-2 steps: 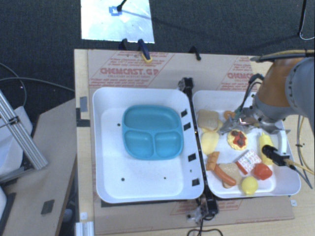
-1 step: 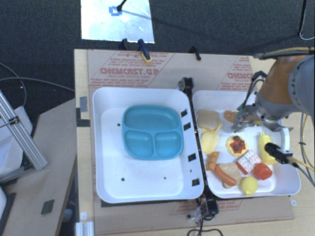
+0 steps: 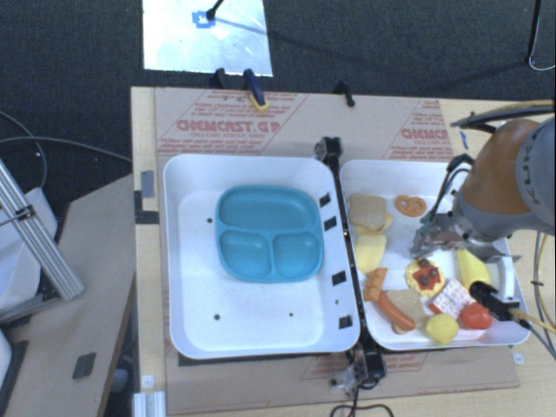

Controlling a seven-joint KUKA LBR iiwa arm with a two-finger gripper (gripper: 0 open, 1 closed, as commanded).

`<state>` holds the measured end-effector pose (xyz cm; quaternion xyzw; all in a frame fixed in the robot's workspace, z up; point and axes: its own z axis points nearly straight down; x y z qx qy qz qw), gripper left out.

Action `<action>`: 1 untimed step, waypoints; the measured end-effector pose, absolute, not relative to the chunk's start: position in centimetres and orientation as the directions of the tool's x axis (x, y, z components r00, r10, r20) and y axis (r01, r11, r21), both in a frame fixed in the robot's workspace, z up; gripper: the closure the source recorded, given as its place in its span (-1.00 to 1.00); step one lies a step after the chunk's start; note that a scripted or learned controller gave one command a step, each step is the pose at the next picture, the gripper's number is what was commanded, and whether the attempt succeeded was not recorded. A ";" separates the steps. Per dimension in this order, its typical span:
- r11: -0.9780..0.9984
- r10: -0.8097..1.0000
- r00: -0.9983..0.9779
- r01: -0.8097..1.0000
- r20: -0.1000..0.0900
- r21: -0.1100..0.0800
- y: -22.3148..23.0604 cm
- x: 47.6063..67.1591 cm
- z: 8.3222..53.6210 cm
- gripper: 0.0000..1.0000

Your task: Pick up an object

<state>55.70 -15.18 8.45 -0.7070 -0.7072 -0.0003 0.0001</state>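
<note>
The right bin (image 3: 382, 174) holds several toy foods: a bread slice (image 3: 367, 211), a pretzel (image 3: 410, 205), a pale yellow wedge (image 3: 371, 252), small orange pieces (image 3: 376, 281), a hot dog (image 3: 395, 313) and a round pizza piece (image 3: 425, 276). Further right lie a red-and-white packet (image 3: 450, 298), a lemon (image 3: 441, 328), a tomato (image 3: 475, 316) and a yellow banana-like piece (image 3: 473, 268). My gripper (image 3: 423, 240) hangs low in this bin, just behind the pizza piece and in front of the pretzel. I see nothing held in it.
The left bin (image 3: 191, 320) holds a blue three-compartment plate (image 3: 267, 234). A black divider with clips (image 3: 340, 233) runs between the two bins. The grey arm (image 3: 504, 185) covers the right bin's far right side. A metal sheet (image 3: 207, 24) lies behind the bench.
</note>
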 end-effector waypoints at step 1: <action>0.001 1.000 -0.001 1.000 0.000 0.000 -16.3 54.6 8.4 1.00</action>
